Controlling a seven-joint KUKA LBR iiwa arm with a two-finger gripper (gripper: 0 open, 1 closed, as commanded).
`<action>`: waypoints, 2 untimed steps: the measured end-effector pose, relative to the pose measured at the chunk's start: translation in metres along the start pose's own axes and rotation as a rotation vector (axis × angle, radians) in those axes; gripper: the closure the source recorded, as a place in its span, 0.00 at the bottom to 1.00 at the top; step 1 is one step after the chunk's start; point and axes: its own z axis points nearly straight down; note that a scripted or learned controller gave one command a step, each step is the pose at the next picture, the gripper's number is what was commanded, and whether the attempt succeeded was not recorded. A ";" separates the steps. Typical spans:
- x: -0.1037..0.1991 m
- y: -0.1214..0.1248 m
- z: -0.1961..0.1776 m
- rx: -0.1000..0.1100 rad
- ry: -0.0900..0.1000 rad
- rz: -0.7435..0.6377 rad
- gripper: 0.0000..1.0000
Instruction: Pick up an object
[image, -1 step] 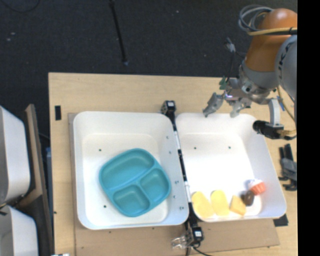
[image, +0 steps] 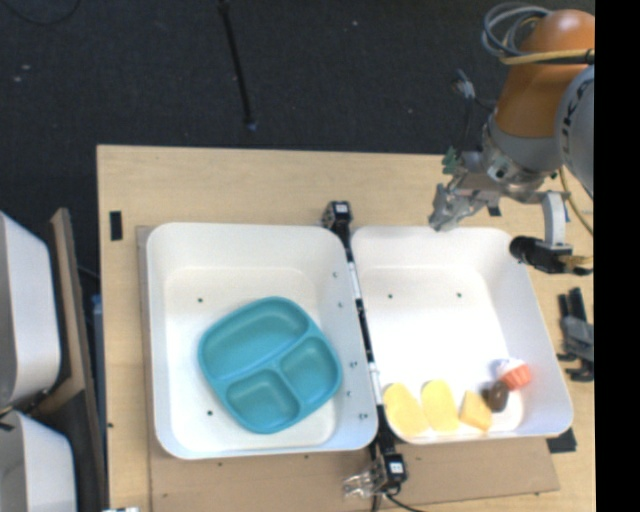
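A teal divided plate (image: 268, 363) lies in the left bin (image: 175, 260). Along the near edge of the right bin (image: 455, 270) sit two pale yellow rounded pieces (image: 420, 405), a yellow wedge (image: 476, 410), a small dark brown thing (image: 496, 397) and an orange and white piece (image: 514, 375). My gripper (image: 447, 212) hangs above the far rim of the right bin, well away from those objects, with nothing visible between its fingers.
The arm (image: 535, 90) with its orange band comes in from the upper right. Black clips (image: 339, 212) sit at the divider between the bins, at the far and near ends. Bare bench (image: 270, 185) lies behind the bins.
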 end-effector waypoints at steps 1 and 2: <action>0.000 0.000 0.000 0.001 -0.001 0.000 0.00; 0.000 0.000 -0.010 -0.001 0.000 -0.001 1.00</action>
